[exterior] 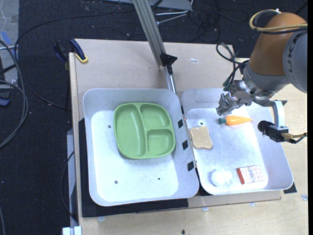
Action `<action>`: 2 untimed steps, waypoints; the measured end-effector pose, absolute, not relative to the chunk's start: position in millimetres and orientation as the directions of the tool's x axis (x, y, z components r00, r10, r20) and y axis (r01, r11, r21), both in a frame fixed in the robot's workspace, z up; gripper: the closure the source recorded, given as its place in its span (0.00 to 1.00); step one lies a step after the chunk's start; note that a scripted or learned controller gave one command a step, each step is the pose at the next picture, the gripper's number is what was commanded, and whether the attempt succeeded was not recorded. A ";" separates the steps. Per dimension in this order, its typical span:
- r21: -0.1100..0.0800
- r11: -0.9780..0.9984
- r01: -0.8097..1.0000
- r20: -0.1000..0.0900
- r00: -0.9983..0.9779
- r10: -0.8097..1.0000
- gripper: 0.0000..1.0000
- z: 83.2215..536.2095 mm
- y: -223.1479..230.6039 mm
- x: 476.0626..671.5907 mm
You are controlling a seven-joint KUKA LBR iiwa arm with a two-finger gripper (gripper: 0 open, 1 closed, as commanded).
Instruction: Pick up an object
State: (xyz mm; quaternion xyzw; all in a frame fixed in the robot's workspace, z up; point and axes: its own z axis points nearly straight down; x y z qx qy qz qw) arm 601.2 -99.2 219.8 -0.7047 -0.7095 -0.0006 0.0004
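Observation:
An orange carrot (238,120) with a green tip lies near the far side of the right bin (274,153). My gripper (225,107) hangs just above and left of the carrot's green end, hard against it. A tan slice of bread (201,137) rests in the same bin's left part. Near the bin's front edge sit a white round object (220,177) and a small red and white box (251,175). Nothing shows between the fingers.
A green divided plate (145,130) lies in the left bin (102,175). A slanted metal pole (152,28) runs down from the top to the bins' shared edge. The arm's orange band (276,38) fills the upper right. A black cable clip (274,129) hangs over the right bin's right rim.

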 end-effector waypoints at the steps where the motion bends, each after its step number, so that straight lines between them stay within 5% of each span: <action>1: 0.002 0.008 1.000 0.001 -0.008 1.000 1.00 214.7 -42.3 617.4; 2: 0.002 0.008 1.000 0.002 -0.008 1.000 1.00 210.2 15.3 629.5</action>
